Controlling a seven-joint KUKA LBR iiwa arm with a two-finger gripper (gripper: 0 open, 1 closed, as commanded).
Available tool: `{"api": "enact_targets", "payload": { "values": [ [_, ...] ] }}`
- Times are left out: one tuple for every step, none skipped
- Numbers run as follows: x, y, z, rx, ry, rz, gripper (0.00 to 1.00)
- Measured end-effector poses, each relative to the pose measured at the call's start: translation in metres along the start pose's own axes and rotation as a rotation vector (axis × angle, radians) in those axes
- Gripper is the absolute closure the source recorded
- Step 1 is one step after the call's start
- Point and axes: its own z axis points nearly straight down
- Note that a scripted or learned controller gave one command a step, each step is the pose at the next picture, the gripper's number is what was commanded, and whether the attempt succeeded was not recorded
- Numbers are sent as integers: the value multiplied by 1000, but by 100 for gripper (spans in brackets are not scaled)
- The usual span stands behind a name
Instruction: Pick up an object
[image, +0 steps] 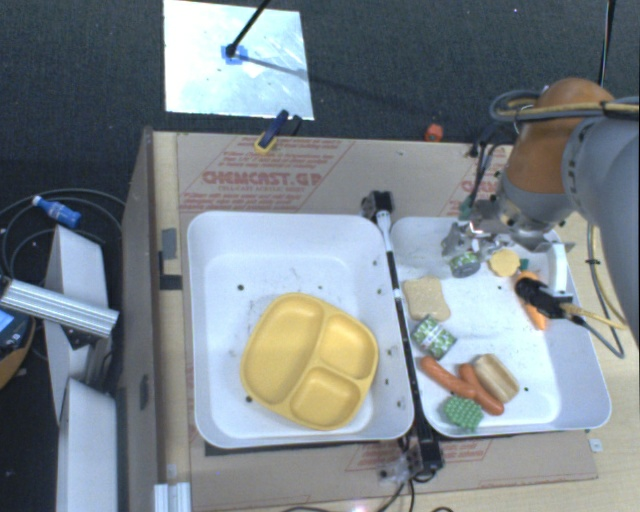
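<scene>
Grey arm's gripper (468, 248) is hovering over a small green-grey object (464, 264) in the right bin (580, 395), far-left area. Jaw state is staying unclear; can't tell.

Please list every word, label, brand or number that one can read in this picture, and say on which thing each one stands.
"CHEMCAST GP": large red print on the brown protective sheet under the two white bins, behind the left one.
Smaller red lines above and below that name: too blurred to read.
More red print on the same sheet behind the right bin, near the gripper: too blurred and partly covered to read.
</scene>
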Motion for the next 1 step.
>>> {"api": "enact_targets", "payload": {
  "values": [
    [59, -52, -43, 1, -1, 0, 100]
  ]
}}
